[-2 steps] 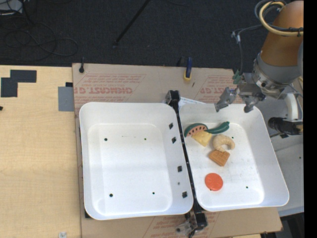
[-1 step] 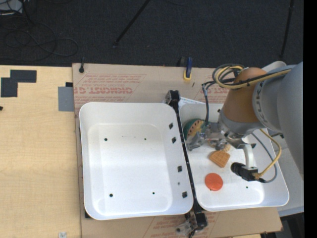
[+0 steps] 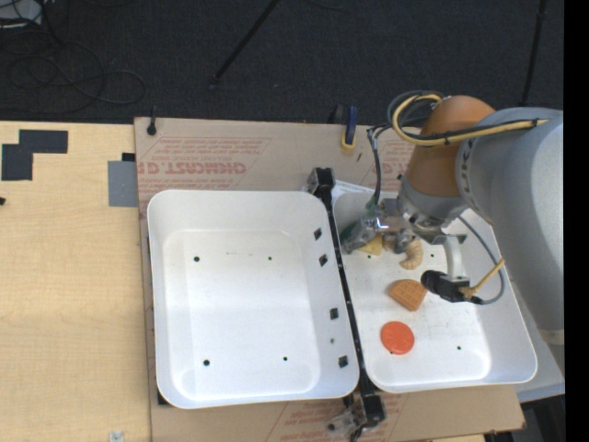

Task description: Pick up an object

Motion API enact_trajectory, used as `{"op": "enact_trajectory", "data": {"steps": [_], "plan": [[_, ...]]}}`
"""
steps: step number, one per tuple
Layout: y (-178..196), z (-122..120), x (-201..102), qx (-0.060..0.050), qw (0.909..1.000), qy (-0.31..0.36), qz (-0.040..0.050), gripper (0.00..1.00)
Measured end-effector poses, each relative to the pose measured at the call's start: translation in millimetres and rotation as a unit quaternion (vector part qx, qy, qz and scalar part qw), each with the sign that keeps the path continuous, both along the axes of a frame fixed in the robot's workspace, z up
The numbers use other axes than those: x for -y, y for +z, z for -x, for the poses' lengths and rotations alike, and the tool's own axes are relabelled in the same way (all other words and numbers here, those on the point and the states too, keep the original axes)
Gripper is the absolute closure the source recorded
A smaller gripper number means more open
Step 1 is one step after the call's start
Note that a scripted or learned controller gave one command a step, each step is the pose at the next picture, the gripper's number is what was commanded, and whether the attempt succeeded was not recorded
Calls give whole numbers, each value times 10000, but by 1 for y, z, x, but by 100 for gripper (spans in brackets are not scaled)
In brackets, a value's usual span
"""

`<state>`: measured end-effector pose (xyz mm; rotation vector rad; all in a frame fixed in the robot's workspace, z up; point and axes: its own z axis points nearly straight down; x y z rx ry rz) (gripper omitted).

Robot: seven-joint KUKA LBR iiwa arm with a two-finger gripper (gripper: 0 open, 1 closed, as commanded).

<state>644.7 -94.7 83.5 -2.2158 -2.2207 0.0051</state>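
Camera view — metal pincer (image 3: pixel 391 238) low in right white bin (image 3: pixel 515 362), grip unclear, flat orange disc (image 3: pixel 398 337), tan wedge (image 3: pixel 407 294).

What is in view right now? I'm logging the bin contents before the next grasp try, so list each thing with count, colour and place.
shallow white plastic bin: two, white; side by side, one left, one right.
round flat orange disc: one, orange; right bin, near front.
tan wedge-shaped piece: one, tan; right bin, behind the disc.
small pale yellow piece: one, yellowish; right bin, by the divider, partly hidden.
blue and yellow clamp: one; back edge of the cardboard.
grey arm with orange band: one; reaching in from the right, gripper low over the right bin.
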Motion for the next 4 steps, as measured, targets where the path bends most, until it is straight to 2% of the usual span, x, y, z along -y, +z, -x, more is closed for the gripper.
{"op": "enact_trajectory", "data": {"steps": [1,2,3,4], "plan": [[1,60,19,-11,10000,-22,-4,0],[3,125,21,-19,10000,-18,-9,0],[9,123,23,-42,10000,-46,-15,100],[107,44,-20,56,10000,24,4,100]]}}
